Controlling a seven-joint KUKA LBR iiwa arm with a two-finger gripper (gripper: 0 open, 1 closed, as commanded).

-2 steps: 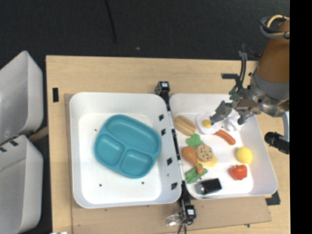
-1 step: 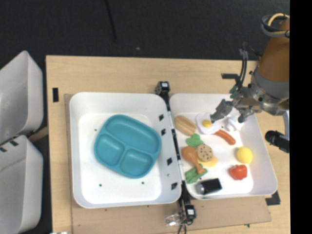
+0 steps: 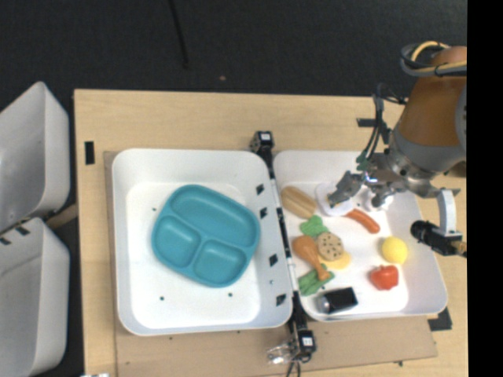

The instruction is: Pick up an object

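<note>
Here the gripper [image 3: 358,192] is seen over the right bin [image 3: 424,285], fingers spread, nothing held between them. A sausage [image 3: 364,221] lies just below it; a lemon [image 3: 394,250] is placed nearby. A blue plate [image 3: 206,235] is set in the left bin [image 3: 134,289].

- The arm [image 3: 431,124] is cut off at the right edge of the view, so its upper part cannot be followed.
- The hand [image 3: 357,191] covers part of a small white object [image 3: 333,203]; what that object is cannot be told.
- The green toy [image 3: 313,228] lies partly under the drumstick [image 3: 310,254].
- The black object [image 3: 338,299] at the right bin's [image 3: 424,289] near rim is too small to identify.
</note>
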